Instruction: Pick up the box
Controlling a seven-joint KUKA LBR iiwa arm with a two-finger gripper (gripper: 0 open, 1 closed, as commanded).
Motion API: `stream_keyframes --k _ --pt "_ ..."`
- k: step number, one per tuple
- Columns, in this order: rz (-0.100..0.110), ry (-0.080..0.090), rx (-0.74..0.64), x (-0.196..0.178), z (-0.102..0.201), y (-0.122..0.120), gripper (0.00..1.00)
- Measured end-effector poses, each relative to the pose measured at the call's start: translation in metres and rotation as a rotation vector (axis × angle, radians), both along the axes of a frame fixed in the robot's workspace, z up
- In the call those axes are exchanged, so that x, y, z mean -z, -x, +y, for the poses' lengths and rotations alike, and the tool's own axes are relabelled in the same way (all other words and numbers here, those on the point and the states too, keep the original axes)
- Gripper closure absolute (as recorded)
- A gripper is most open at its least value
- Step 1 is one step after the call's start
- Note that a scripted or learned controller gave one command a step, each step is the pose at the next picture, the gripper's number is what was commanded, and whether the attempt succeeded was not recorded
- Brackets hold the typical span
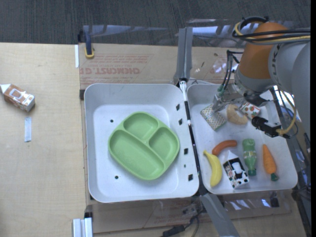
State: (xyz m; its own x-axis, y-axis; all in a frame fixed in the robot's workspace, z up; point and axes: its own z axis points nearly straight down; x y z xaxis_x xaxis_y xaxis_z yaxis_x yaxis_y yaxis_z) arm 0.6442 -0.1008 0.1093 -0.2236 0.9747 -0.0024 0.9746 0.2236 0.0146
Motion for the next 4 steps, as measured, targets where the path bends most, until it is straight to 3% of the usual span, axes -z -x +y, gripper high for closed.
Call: stream_keyframes --k 1,2,3,4 --pt "0.0 0.0 0.0 0.0 0.0 0.0 0.0" --pt "-0.001 0.001 0.004 -0.009 -0.002 0.0 1.0" --pt "-0.001 0.001 0.004 -0.009 -0.002 0.0 0.0" --pt "0.015 0.002 -0.037 0.018 -0.003 0.03 0.0"
